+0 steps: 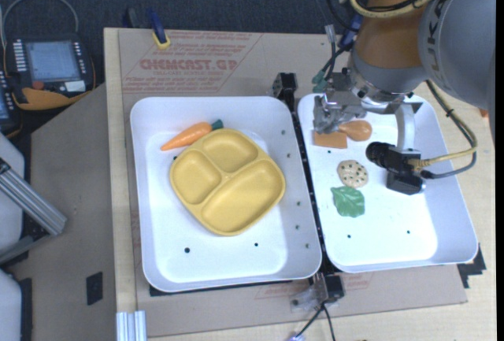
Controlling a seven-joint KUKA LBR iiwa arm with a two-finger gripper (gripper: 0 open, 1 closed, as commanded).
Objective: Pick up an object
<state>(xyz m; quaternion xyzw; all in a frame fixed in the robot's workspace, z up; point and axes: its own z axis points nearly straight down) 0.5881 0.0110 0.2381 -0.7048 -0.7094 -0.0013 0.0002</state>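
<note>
hung at twelve o'clock in the right bin (pixel 441 245), gripper (pixel 329 120) over the orange wedge (pixel 331 140), finger spread impossible to tell; needed to drop straight and centred before closing.

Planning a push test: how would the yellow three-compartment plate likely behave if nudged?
The yellow three-compartment plastic plate looks rigid and moulded, so it would probably slide whole. It lies flat in the left white bin, so tipping seems unlikely. It may bump the orange toy carrot.

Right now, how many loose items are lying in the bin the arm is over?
4, all in the right bin: an orange block and a tan piece by the gripper, a cookie mid-bin, a green leaf below it. The arm may hide more.
</note>
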